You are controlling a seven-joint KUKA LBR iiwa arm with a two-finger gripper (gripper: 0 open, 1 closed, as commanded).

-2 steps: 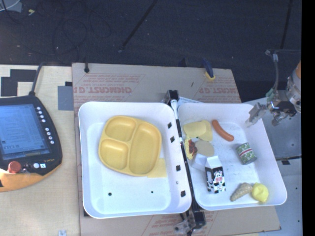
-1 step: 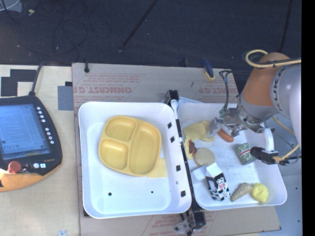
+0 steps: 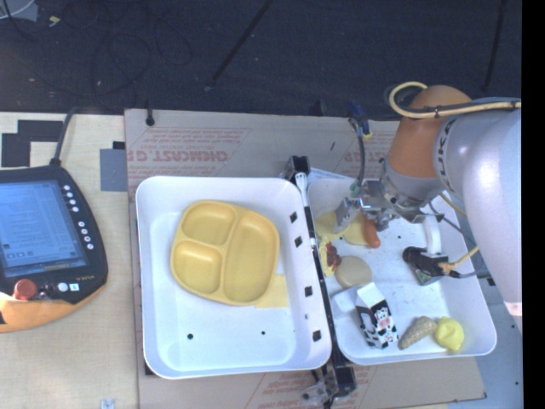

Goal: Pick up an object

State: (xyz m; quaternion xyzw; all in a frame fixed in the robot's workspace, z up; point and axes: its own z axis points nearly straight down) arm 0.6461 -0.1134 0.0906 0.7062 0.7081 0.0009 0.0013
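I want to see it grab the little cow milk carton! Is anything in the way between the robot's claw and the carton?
Yes, probably. The gripper hangs by the orange piece near the bin's top, and the tan round object lies between it and the milk carton. Lifting over it should work.

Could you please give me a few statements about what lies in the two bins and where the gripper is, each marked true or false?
1. The yellow divided plate lies in the left bin. True.
2. The small cow-patterned carton sits in the left bin. False: it is in the right bin, near the front.
3. The gripper is over the far part of the right bin, close to an orange object. True.
4. The yellow lemon-like object lies on the divided plate. False: it is in the right bin's near right corner, beside a tan object.
5. A handheld control pendant lies left of the bins. True.
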